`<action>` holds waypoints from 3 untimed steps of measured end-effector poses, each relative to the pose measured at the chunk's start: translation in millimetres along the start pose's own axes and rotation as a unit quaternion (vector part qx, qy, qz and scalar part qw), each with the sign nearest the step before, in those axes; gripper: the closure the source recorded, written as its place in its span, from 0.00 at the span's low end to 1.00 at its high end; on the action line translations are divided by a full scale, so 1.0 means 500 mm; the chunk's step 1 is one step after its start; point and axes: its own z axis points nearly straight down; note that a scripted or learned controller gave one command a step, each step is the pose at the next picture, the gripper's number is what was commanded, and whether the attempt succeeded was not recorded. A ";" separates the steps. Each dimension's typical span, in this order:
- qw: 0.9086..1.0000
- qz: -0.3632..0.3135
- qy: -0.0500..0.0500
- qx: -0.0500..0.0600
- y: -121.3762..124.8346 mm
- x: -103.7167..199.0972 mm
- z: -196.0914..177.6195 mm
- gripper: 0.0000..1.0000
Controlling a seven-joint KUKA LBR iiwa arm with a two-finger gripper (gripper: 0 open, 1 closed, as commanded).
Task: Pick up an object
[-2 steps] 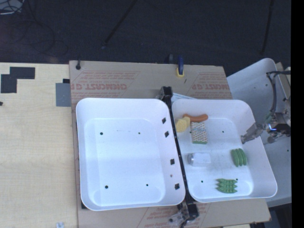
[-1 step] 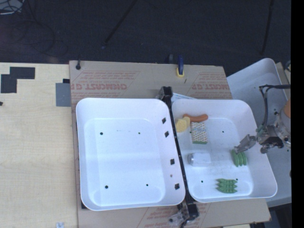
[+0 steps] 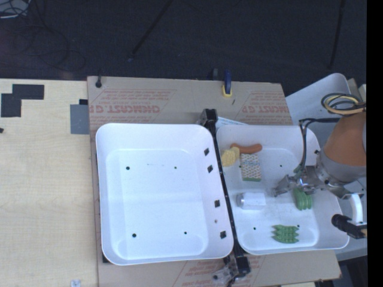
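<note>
A grey KUKA arm (image 3: 347,145) with its orange wrist band leans in over the right-hand bin (image 3: 326,239) on the tabletop (image 3: 42,178), its end effector (image 3: 297,185) lowered among the clutter, in what looks like the approach stage of a pick, with nothing seen lifted. From where I stand, whether the end effector is spread or clamped cannot be made out; the metal at the tip blurs into the bin floor. Taking the right-hand bin as the landmark: a small green object (image 3: 303,200) lies near its centre-right, just beside and below the tip, and seems the likeliest target, though contact cannot be confirmed. A second green piece (image 3: 285,234) lies toward the bin's near edge, well apart from the tip. A white block (image 3: 251,200) rests near the bin's left wall, a patterned rectangular pad (image 3: 251,167) lies farther back beside it, a yellow item (image 3: 230,157) sits in the back left corner, and an orange sausage-shaped toy (image 3: 246,149) lies along the back wall. The left-hand bin (image 3: 108,190), on the far side of the divider from the landmark, holds nothing I can see. The next move, by my judgement, calls for settling squarely over the green object, closing on it and rising straight, with care not to nudge it away.
</note>
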 end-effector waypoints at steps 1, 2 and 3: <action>1.000 0.002 0.001 -0.001 0.109 -0.005 0.000 0.00; 1.000 0.001 -0.002 -0.006 0.215 -0.008 -0.510 0.00; 1.000 0.000 0.001 0.003 0.210 -0.005 -0.506 1.00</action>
